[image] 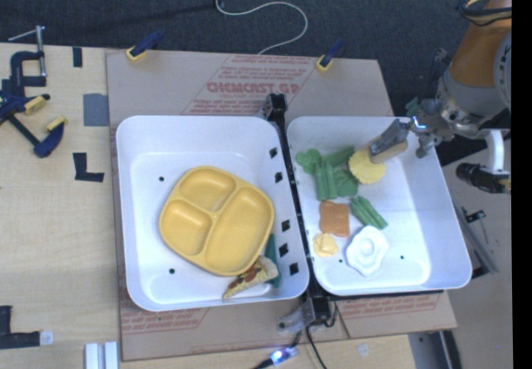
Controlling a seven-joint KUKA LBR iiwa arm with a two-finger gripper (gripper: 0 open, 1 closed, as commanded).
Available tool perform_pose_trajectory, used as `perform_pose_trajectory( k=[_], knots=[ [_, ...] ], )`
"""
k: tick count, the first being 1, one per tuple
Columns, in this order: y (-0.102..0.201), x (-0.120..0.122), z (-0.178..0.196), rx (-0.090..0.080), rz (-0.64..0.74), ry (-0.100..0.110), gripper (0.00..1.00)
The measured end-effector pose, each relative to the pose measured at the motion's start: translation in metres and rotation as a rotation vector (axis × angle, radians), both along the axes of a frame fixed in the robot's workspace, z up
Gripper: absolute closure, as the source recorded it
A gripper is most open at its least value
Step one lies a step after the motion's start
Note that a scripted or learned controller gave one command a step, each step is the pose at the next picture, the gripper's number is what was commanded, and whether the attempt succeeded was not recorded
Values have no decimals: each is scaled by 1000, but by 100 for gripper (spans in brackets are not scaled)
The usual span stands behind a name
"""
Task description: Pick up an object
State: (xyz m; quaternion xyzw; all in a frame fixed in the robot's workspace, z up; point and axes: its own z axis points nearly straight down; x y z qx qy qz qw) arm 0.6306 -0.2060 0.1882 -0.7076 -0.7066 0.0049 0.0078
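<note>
The arm (478, 60) is reaching in from the right edge of the table (50, 218), and its pincer (389, 145) is hanging low over the far part of the right bin (432, 234); whether the pincer is wide or narrow I cannot tell; its tip is sitting right at a round yellow toy (364, 169), but a grip on it is not showing; green toy vegetables (326, 174) are lying just beside that yellow piece, towards the bin's left wall; an orange block (335, 217), a small yellow cube (324, 244) and a toy fried egg (366, 249) are lying nearer the front edge; the left bin (137, 193) is carrying a yellow divided plate (216, 219), with a toy pizza slice (252, 277) at its front right corner.
</note>
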Motion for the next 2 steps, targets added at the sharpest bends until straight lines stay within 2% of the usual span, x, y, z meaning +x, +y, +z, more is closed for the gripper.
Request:
perform_pose_trajectory(
  k=[1,2],
  knots=[
    [0,3,7,-3,3,-12,0],
    [5,-3,-60,-1,4,-5,0]
  ],
)
